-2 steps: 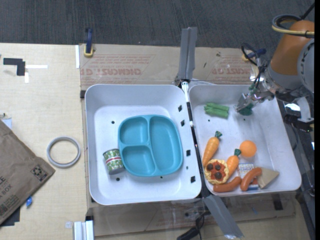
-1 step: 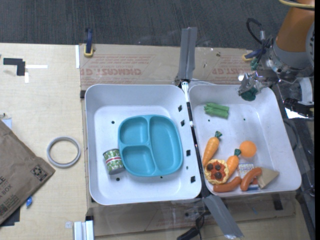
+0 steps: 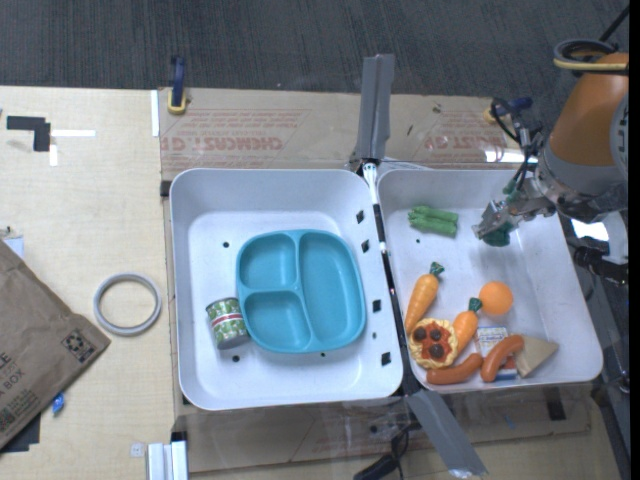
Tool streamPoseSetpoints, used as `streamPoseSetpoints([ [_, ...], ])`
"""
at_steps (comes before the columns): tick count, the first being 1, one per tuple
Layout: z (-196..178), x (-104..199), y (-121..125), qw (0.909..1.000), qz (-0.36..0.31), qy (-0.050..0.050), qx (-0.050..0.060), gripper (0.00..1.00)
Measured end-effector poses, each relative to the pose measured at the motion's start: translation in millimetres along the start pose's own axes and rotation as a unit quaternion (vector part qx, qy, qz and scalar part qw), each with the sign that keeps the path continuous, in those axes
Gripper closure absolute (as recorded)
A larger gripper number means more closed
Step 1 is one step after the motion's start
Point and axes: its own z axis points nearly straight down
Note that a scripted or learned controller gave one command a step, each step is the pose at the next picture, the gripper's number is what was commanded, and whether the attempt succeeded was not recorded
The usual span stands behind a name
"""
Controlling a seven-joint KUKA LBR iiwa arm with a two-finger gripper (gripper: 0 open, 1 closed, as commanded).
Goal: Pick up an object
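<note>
1. Your hand hangs in the upper right of the frame, over the right bin; whether it is spread or pressed together, you cannot tell from this slant, and nothing shows pinched in it.
2. The nearest candidate is the green bean pod, lying flat just left of the hand near the bin's top wall.
3. The other toys crowd the lower part of that bin: two carrots, an orange, a small pizza, sausages.
4. Risk: the pod is low and flat, so a shallow descent would likely close on air.
5. Risk: in the crowded cluster, the hand could nudge neighbours and take nothing.
6. The teal tray and tin sit in the left bin, well apart.
</note>
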Motion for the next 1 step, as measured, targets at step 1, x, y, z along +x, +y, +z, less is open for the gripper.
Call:
streamPoseSetpoints([
  [1, -80.3, 68.0, 48.7, 0.9957, 0.093, 0.000, -0.001, 1.00],
])
